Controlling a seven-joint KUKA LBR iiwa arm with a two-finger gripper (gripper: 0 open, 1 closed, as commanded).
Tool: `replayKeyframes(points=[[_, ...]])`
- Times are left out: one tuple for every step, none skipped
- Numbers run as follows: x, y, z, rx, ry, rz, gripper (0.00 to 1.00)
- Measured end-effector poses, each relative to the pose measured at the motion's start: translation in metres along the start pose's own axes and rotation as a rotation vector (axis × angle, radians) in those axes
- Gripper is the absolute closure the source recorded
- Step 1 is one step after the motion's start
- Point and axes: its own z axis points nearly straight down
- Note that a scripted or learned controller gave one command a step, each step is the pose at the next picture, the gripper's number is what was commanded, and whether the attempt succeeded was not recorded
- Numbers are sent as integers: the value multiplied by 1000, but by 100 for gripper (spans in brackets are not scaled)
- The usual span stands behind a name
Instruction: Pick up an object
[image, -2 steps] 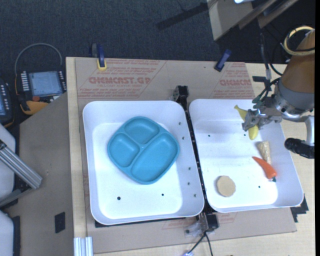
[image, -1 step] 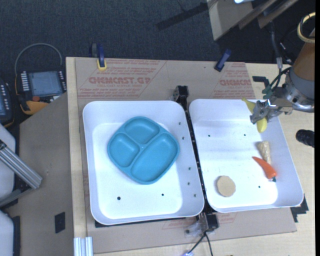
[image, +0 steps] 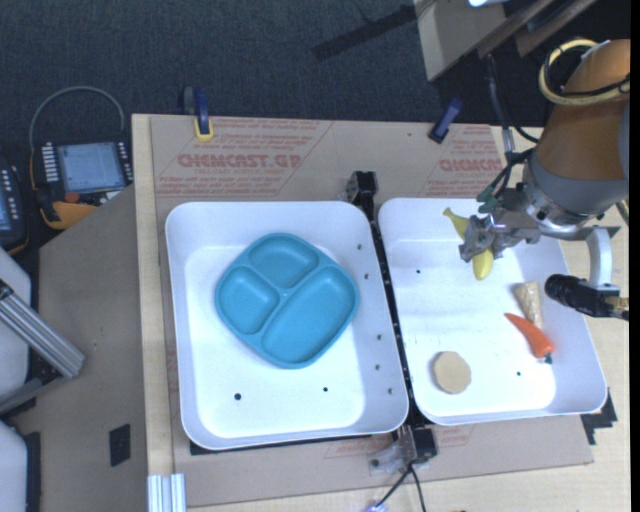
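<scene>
A yellow banana (image: 482, 264) lies in the far part of the right bin (image: 420, 300). Its dark-tipped end (image: 452, 214) points up and to the left. My gripper (image: 482, 238) reaches in from the right and sits over the middle of the banana, hiding that part. Whether the banana is resting on the bin floor or raised off it I cannot tell. Nearer the front of the same bin lie a round tan cookie (image: 451, 372), an orange carrot (image: 530, 335) and a small beige piece (image: 528, 299).
The left bin (image: 190, 300) holds a blue divided plate (image: 287, 298). A black clip (image: 362, 186) sits at the far end of the seam between the bins. The arm's grey and orange body (image: 585, 130) hangs over the right bin's far right corner.
</scene>
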Motion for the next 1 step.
replayKeyframes(points=[[53,-10,13,1,0,0,100]])
